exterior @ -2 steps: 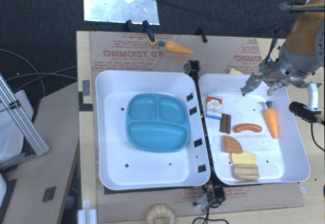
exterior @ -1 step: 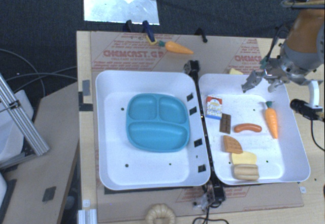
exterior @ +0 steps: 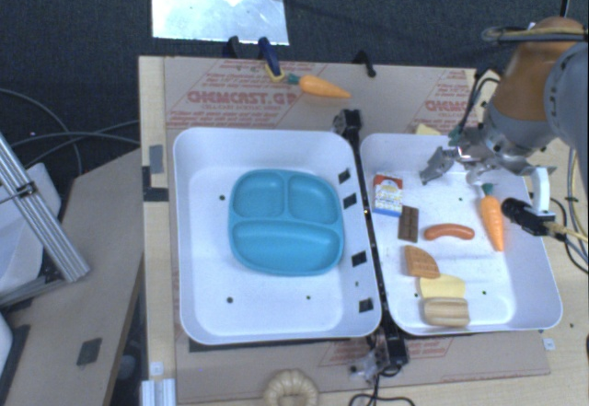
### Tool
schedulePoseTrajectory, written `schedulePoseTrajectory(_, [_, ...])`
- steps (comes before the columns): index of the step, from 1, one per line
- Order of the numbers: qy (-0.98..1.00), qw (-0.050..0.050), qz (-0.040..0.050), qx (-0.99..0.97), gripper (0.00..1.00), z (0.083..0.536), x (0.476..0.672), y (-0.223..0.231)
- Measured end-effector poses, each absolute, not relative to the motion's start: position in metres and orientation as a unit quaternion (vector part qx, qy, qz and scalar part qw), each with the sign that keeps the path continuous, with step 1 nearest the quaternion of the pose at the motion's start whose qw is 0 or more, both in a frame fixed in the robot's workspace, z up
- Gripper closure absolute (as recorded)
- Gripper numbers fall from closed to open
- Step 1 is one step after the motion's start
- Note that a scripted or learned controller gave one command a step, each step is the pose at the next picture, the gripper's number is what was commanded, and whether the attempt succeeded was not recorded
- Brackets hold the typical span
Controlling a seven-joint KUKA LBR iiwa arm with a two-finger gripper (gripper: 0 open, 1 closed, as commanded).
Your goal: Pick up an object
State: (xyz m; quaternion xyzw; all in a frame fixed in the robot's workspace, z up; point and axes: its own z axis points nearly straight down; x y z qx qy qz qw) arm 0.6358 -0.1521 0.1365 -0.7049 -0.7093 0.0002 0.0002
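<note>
Two tool [exterior: 457, 166] fingers spread apart, nothing between, above right bin [exterior: 543, 298].

The gripper [exterior: 457, 166] hangs over the far part of the right bin [exterior: 525, 303]; nearer the camera and just to its right lies a carrot [exterior: 493, 222], with a sausage [exterior: 448, 232] to that carrot's left. Left of the gripper sits a carton [exterior: 387, 193], and nearer than it a bar [exterior: 409, 223], a slice [exterior: 421, 261], cheese [exterior: 444, 285] and a bun [exterior: 445, 311] run toward the bin's near edge. Well left of the gripper, the left bin [exterior: 207, 303] holds a plate [exterior: 283, 221], and a second carrot [exterior: 320, 87] lies on the board [exterior: 230, 91] behind that bin.
</note>
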Motion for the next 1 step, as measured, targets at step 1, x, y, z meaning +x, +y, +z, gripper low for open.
schedulePoseTrajectory(1, [-0.709, 0.0, 0.0005, -0.705, 0.0, 0.0846, 0.6359, -0.1513])
